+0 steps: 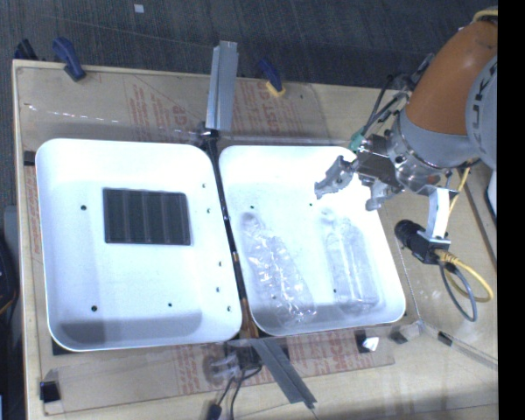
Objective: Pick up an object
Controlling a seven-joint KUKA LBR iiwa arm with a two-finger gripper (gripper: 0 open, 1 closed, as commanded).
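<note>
gripper [354, 185] fingers spread, nothing between, above right bin [245, 160] | two clear plastic bottles [278, 269] [350, 261]: likely light, slick, crushable | grasp across mid-body

One fixed camera looks down on the desk [114, 370] at a slant, from fairly high. It takes in both white bins, the left bin [61, 234] and the right bin [271, 169], side by side, plus dark floor beyond. The arm [451, 86] enters from the right edge.
</note>
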